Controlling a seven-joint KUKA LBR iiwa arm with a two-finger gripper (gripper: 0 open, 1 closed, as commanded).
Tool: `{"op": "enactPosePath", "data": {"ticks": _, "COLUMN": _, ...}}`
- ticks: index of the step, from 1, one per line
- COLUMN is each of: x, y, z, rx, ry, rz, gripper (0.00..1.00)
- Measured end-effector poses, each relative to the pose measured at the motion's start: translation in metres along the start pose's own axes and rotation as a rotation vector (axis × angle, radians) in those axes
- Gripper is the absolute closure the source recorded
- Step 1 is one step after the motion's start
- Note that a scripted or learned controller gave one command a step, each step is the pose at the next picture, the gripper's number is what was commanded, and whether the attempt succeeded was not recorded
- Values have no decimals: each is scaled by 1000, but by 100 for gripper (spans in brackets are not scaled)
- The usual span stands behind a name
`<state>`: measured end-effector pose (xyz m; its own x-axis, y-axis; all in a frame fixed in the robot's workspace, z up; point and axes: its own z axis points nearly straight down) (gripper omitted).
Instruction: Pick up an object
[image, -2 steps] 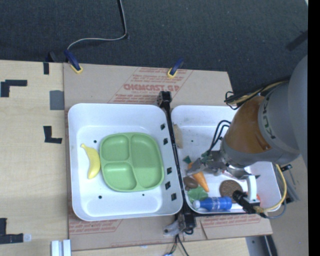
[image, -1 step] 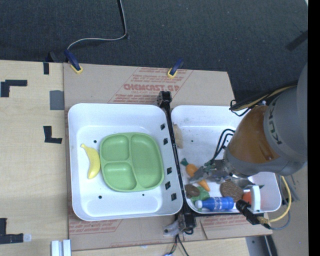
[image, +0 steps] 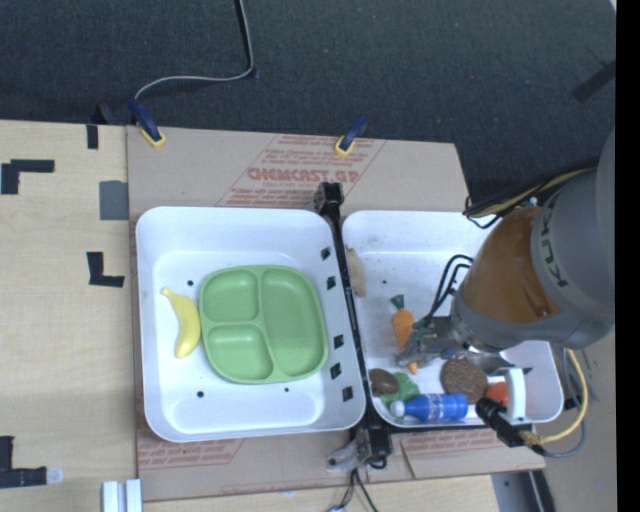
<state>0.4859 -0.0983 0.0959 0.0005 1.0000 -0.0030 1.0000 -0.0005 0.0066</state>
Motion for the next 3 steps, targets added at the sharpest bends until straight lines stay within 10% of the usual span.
{"op": "enactPosePath", "data": {"ticks": 1, "x": 0, "y": 0, "z": 0, "rx": 0, "ry": 0, "rz": 0, "gripper": 0}}
{"op": "enactPosePath", "data": {"ticks": 2, "x": 0, "y": 0, "z": -9, "rx": 2, "ry": 1, "rz": 0, "gripper": 100}}
{"op": "enactPosePath", "data": {"ticks": 3, "x": 0, "y": 0, "z": -9, "rx": 2, "ry": 1, "rz": 0, "gripper": 0}}
